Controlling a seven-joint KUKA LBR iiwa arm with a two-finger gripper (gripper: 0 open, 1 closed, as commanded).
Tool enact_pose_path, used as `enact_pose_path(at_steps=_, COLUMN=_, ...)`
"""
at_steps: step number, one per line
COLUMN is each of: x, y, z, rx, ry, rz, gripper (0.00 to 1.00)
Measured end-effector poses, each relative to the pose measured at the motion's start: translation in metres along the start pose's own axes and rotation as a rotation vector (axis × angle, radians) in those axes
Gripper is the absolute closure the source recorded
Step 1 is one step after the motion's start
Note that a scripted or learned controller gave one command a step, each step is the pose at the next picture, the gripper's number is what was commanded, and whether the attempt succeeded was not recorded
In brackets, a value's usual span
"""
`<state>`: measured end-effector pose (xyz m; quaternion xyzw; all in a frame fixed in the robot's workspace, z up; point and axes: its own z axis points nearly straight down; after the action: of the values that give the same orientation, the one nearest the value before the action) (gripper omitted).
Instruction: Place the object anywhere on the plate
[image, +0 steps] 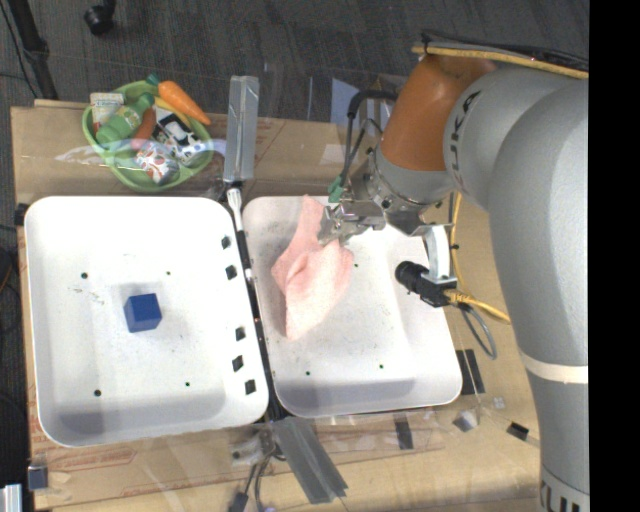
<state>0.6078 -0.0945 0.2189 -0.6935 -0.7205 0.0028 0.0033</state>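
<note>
Two shallow white bins sit side by side on the table (60, 120). The left bin (60, 400) holds a small blue cube (143, 311), resting on the bin floor left of centre, well apart from the walls. The right bin (420, 370) holds a pink cloth (310, 275), lying draped from the bin's upper middle down toward its centre. The hand (343, 222) is at the cloth's upper edge, touching or just above it; whether it is apart, together or clamped on the cloth I cannot tell. Behind the left bin, a green bowl (125, 175) is heaped with toy food, a carrot (182, 99) among it.
</note>
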Motion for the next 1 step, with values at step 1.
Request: enact_pose_path(at_steps=1, x=0.0011, y=0.0005, z=-0.0094, rx=-0.003, ry=-0.001, rz=-0.008, gripper=1.00)
